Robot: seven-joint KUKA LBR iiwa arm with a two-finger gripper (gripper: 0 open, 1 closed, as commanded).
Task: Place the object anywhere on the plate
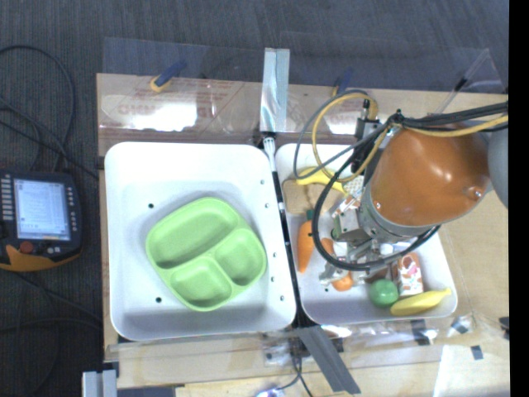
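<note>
A green three-compartment plate [207, 253] lies in the left bin [132, 180], with nothing on it. The arm's orange wrist band [426, 176] hangs over the right bin [310, 300], and my gripper [357, 251] reaches down among the toy foods there. Around it lie an orange carrot [304, 246], a small orange piece [342, 282], a green ball [383, 293], a yellow banana [421, 303], a red-and-white carton [408, 275] and a yellow item [312, 175] at the bin's back. The wrist and cables hide the fingertips.
Black and yellow cables [335, 151] loop over the right bin's back left. A ridge [279, 222] separates the two bins. A teach pendant [37, 217] lies on the floor at far left. Clear tape and clips line the bench's back edge [190, 106].
</note>
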